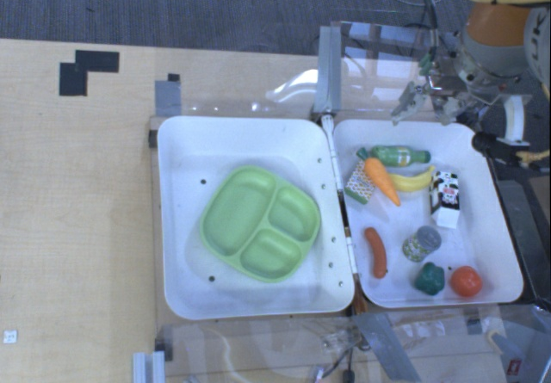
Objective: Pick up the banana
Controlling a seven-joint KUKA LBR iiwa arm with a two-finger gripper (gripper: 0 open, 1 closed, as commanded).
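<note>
The banana lay in the right bin, toward its far end, and everything else is best placed from it. An orange carrot lay slantwise across its left end, touching or overlapping it, and a green bottle rested just behind it, along its far side. A small black-and-white carton stood just to its right. Nearer the camera, well apart from it, were a sausage, a grey can, a green vegetable and a tomato.

The gripper hung above the bin's far rim, beyond the banana and clear of it, its two fingers spread apart with nothing between them, probably poised to descend. Crowded as the fruit was, I judged its free right half offered the cleaner grasp
</note>
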